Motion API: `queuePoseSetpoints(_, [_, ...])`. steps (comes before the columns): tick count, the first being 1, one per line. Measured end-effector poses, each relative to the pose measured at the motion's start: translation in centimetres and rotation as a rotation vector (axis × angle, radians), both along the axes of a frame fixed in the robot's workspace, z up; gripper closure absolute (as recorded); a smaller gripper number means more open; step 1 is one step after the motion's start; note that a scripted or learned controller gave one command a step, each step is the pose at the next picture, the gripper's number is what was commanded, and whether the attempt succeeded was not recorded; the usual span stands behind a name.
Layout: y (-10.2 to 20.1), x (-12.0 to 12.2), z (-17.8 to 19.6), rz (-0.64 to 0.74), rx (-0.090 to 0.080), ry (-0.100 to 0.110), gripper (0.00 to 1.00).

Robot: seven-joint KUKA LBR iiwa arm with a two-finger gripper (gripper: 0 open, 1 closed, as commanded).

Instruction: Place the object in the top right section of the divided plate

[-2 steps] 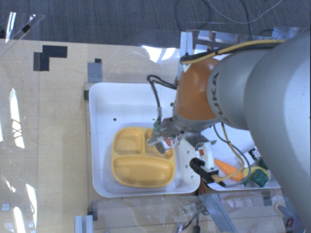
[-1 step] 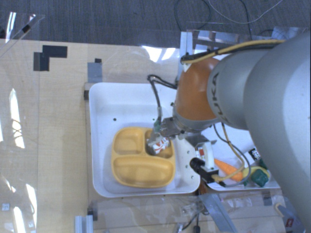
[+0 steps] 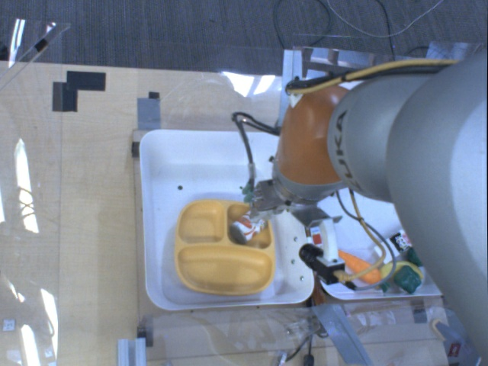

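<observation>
Yellow plastic, the divided plate [image 3: 223,256] lies in the lower part of the left white bin [image 3: 164,204], its large section nearest the frame's bottom edge and two small sections above. In the upper right section sits a small white, red and grey object [image 3: 244,229]. The pincer [image 3: 258,208] hangs directly over it; whether it is open or gripping the object cannot be told. At lower right, an orange carrot-shaped toy [image 3: 358,268] and a dark green block [image 3: 407,279] lie in the right bin [image 3: 427,290]. Farther up, the pale wooden surface [image 3: 69,227] carries black tape marks [image 3: 76,88].
</observation>
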State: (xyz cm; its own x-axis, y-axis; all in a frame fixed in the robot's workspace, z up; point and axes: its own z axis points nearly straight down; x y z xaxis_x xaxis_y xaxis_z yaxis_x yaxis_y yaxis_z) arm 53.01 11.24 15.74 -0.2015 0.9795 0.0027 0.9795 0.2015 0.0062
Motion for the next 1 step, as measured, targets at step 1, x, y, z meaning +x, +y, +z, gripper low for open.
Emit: queuePoseSetpoints(1, [-0.01,-0.01,0.00,0.000,0.000,0.001,0.00])
